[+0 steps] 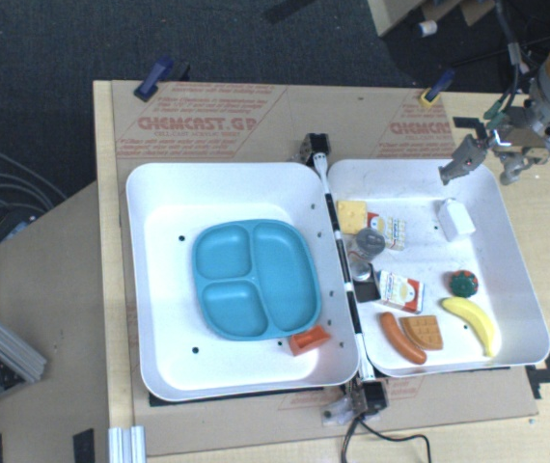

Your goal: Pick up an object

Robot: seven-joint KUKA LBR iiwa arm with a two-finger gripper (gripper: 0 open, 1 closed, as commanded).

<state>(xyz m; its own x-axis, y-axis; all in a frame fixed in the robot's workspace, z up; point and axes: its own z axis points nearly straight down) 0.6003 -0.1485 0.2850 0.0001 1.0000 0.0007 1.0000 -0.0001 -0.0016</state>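
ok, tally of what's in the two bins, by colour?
Blue: 1, divided plate
Orange/brown: 3, block, sausage, waffle
Yellow: 2, banana, cheese
White: 3, block, two cartons
Grey: 1, round piece
Green/red: 1, round fruit
Total: 11

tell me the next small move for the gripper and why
Probably lower toward the white block. The gripper hangs open and empty above the right bin's far edge, and that block is the nearest item, lying apart from the others.
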